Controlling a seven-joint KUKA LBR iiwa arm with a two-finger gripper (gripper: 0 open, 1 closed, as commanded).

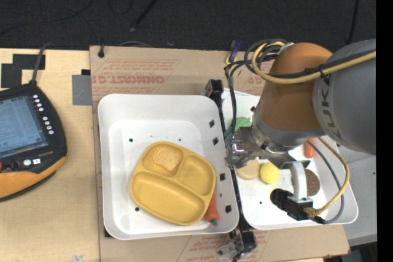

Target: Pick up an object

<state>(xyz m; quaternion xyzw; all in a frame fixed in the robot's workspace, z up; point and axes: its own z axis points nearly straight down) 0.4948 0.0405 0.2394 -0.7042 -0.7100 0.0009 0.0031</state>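
Yellow ball (pixel 268 173) lies in the right bin (pixel 344 213), just right of the claw (pixel 236 153); a tan disc (pixel 248 170) sits just below the claw, touching the ball. Claw state: cannot tell, wrist hides it. Brown round object (pixel 312 183) further right. Left of the claw, left bin (pixel 116 132) holds a yellow divided tray (pixel 173 183). Desk (pixel 67 211) cardboard (pixel 132 73) shows red print, inverted, not readable. Far left: handheld pendant (pixel 24 138).
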